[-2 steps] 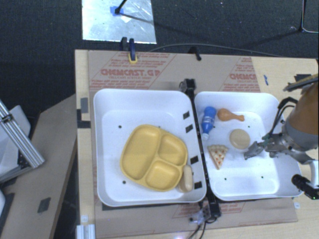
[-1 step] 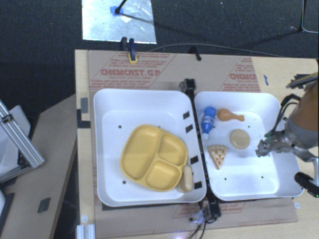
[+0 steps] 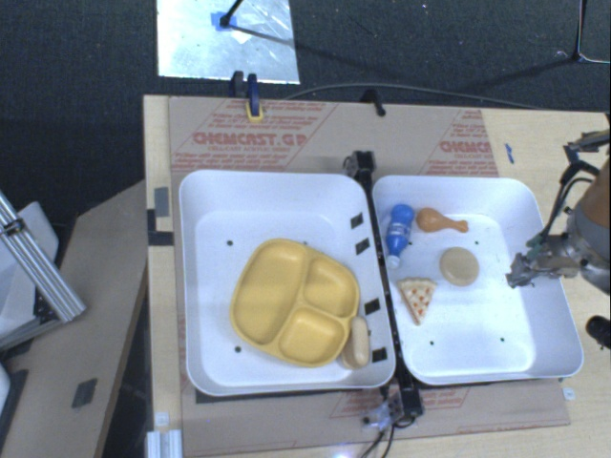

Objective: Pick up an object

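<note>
Bread roll (image 3: 357, 343) lies by the tray (image 3: 296, 301); gripper (image 3: 520, 273), fingers' state unclear, hovers at the right bin's (image 3: 496, 356) edge, approaching; next, descend over the cookie (image 3: 459, 266).

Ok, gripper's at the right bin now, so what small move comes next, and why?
Probably ease the gripper leftward toward the round tan piece, the nearest object. The gripper sits just inside the right bin's right wall at about that piece's level, with bare bin floor between them. I can't tell whether it is low enough yet.
</note>
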`<state>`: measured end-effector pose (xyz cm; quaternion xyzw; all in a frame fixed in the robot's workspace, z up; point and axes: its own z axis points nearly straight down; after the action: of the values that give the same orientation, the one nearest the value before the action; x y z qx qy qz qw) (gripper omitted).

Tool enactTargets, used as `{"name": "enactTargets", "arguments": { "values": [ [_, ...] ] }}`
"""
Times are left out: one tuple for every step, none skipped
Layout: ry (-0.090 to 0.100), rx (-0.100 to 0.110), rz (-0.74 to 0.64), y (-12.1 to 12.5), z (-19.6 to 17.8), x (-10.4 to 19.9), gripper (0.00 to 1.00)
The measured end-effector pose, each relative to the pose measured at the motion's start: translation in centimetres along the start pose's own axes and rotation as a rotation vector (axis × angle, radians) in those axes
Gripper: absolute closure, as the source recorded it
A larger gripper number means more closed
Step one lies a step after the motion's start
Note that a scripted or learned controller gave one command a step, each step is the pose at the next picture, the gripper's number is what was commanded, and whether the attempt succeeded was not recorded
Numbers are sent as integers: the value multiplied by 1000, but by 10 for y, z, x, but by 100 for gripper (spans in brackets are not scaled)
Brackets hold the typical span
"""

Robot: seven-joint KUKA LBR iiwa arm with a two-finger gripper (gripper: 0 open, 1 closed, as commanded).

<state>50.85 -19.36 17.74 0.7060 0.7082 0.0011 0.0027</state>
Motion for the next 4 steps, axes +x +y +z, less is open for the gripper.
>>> {"name": "enactTargets", "arguments": {
  "values": [
    [0, -1, -1, 2, -44, -1, 100],
    [2, 1, -6, 10, -55, 47, 100],
    [4, 2, -8, 17, -64, 104, 100],
    [4, 3, -7, 24, -53, 164, 100]
  ]
}}
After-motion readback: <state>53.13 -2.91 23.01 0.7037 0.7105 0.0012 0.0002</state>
